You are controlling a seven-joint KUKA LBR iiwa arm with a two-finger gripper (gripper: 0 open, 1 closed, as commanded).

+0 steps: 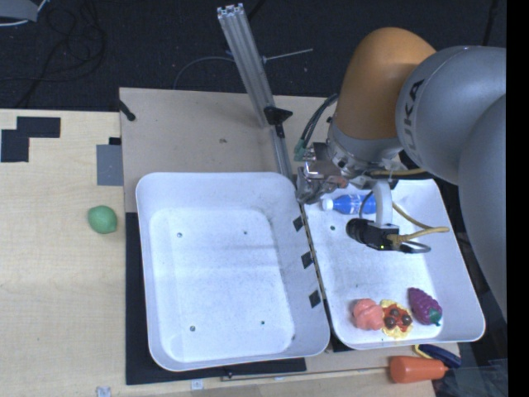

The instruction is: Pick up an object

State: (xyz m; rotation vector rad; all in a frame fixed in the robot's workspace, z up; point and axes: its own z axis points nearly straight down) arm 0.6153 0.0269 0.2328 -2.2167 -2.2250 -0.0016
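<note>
My gripper (312, 180) hangs low over the far left corner of the right bin (463, 321), close to the divider between the bins. Just to its right a small plastic bottle (348, 203) with a blue label lies on its side, partly under the wrist. At the near end of the same bin sit a pink-orange peach (366, 313), a small yellow and red toy (397, 320) and a purple bunch of grapes (424, 305). Nothing shows in the gripper's hold.
The left bin (157, 222) stands beside the right one. A green ball (102, 219) rests on the bench left of the bins. An orange carrot (417, 369) lies beyond the right bin's near edge. A slanted metal rail (252, 73) rises behind the bins.
</note>
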